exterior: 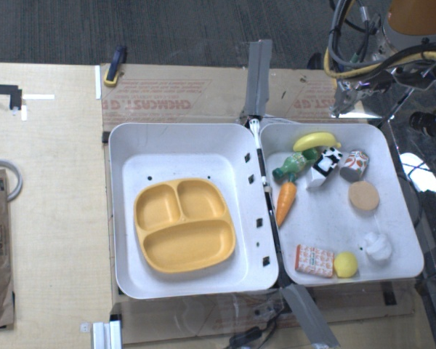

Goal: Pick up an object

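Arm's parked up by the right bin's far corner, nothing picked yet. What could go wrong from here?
1. The yellow toy banana, green bottle-shaped toy, black-and-white toy and grey-and-red toy crowd together; fingers may catch two items or shove neighbours.
2. The orange toy carrot lies against the right white bin's left wall, leaving little finger room.
3. The small white object blends into the bin floor, so detection may miss it.

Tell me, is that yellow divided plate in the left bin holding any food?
Empty. The yellow plate lies flat in the left bin, and all three compartments show bare yellow bottoms.
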Tool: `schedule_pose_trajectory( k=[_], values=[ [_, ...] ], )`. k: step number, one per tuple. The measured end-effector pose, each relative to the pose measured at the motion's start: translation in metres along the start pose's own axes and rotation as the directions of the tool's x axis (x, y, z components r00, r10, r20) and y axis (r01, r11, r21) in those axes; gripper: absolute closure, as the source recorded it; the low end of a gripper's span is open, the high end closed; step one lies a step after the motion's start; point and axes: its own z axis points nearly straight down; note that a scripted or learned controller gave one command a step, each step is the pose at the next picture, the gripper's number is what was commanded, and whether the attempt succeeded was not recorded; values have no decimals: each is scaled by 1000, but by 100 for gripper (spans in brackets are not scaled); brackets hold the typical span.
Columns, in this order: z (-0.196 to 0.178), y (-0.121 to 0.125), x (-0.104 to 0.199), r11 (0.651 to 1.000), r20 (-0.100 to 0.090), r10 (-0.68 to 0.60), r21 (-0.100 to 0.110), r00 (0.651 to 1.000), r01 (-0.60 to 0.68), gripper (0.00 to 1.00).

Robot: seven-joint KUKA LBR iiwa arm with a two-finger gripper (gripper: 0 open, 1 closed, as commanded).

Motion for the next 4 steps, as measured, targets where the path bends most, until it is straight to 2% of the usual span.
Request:
schedule_pose_trajectory(
  k=[1, 2, 3, 4],
  values=[
    [78, 32, 32, 992, 0, -124, 0, 992, 124, 100],
    [51, 51, 107, 988, 0, -154, -2, 988, 154, 100],
    [62, -11, 133, 910, 0, -414, -1, 910, 414, 100],
    [137, -45, 114, 989, -2, -145, 1, 989, 145, 100]
  ],
)
